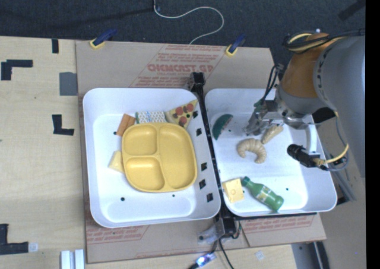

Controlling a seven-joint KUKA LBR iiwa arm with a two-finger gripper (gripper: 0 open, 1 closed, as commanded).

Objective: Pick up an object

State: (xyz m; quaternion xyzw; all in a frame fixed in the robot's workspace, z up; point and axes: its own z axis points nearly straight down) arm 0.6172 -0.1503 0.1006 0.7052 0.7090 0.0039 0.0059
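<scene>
Leftmost, pale wood-grain desk (35, 161) with black tape marks, then flat brown cardboard (172, 63) under two shallow white plastic bins. Left bin (98, 190): smooth yellow divided plate (159, 156) with rounded corners, lying over flat pieces — orange strip (125, 123), yellow wedge (116, 160), speckled card (151, 117), pizza-slice shape (183, 111) at the far rim. Right bin (317, 199): dark green curved leaf shape (222, 123) near the dividing wall, tan ridged croissant (253, 148) mid-bin, yellow cheese-like block (234, 190) touching a glossy green bottle (263, 195) near the front rim. Just above the croissant, metal gripper (259, 123) under the orange-banded grey arm (309, 81); jaws too small and cluttered to tell whether apart or together.
</scene>
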